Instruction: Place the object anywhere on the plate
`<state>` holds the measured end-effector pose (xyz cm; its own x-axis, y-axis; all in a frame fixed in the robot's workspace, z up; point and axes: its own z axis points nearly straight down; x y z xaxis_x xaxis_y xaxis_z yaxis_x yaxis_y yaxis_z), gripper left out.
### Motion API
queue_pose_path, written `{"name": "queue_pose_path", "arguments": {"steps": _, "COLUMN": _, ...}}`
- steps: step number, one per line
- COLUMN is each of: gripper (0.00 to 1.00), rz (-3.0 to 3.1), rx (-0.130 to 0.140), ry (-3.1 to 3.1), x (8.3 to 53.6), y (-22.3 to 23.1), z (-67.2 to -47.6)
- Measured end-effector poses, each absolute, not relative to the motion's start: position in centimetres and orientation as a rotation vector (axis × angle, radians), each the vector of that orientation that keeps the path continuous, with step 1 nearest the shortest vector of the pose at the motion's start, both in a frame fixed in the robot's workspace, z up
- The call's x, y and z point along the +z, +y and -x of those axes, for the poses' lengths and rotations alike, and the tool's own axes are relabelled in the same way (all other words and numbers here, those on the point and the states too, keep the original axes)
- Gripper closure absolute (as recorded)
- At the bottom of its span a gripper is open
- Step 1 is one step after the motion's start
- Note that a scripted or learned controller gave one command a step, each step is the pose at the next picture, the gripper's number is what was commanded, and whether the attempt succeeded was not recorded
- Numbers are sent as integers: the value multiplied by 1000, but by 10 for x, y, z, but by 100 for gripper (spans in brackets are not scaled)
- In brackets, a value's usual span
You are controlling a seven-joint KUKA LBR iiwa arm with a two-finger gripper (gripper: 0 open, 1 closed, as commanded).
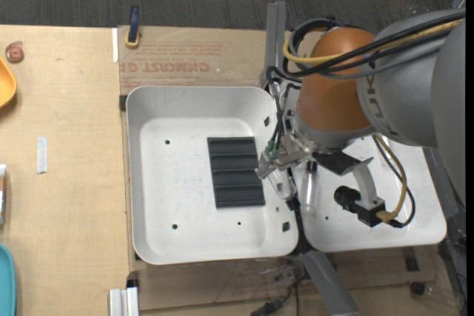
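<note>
A black ridged rectangular plate [235,172] lies flat in the left white bin [155,122], right of the bin's middle. My gripper [281,175] hangs below the orange wrist band [333,89], over the wall where the two bins meet, just off the plate's right edge. The arm's grey body covers much of the right bin [422,218]. I cannot make out any object held at the gripper, and the bulk of the wrist hides what lies under it.
A black fitting with a yellow cable [363,205] hangs from the arm over the right bin. A cardboard sheet [185,55] and a blue-handled clamp [133,27] lie behind the left bin. An orange item [4,89] and a teal item [4,281] sit at the wooden bench's left edge.
</note>
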<state>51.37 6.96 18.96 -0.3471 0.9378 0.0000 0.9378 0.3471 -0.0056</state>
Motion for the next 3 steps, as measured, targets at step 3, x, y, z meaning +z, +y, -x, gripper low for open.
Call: {"name": "queue_pose_path", "arguments": {"steps": 3, "gripper": 100, "rz": 1030, "rx": 2, "ry": -2970, "x": 309, "y": 132, "z": -606}}
